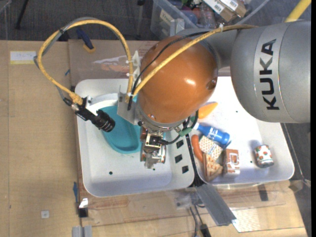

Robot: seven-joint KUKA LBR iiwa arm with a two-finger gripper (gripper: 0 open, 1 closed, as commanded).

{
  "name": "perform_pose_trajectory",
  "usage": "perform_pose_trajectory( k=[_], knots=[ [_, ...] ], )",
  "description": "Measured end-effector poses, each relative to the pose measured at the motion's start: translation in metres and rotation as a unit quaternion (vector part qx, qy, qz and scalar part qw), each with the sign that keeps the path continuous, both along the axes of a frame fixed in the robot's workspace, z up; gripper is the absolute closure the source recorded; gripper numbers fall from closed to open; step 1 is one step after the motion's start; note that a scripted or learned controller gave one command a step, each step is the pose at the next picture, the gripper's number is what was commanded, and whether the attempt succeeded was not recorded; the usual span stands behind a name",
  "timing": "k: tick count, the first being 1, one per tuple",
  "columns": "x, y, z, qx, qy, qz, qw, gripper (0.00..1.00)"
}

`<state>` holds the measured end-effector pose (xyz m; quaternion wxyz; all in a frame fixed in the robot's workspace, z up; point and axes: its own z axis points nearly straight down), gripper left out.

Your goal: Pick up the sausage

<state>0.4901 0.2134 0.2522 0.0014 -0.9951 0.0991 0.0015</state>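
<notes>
Hanging over the left bin (98, 177), the gripper (152, 154) is seen just beside one teal dish (121, 135); whether its fingers are apart or together cannot be told. Two white bins are counted side by side. In the right bin (284, 167), one reddish sausage (196, 147) is found against the left wall, touching one pizza slice (212, 163). One blue can (215, 134), one small carton (232, 161), one strawberry-printed can (264, 155) and one orange carrot (207, 109) are also seen there
</notes>
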Motion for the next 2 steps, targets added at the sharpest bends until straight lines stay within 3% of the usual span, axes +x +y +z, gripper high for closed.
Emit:
perform_pose_trajectory(
  k=[1,2],
  knots=[
    [0.027,-0.119,0.172,0.0003,-0.001,-0.002,1.0,1.0],
    [0.027,-0.117,0.182,0.0028,-0.002,-0.003,1.0,1.0]
  ],
)
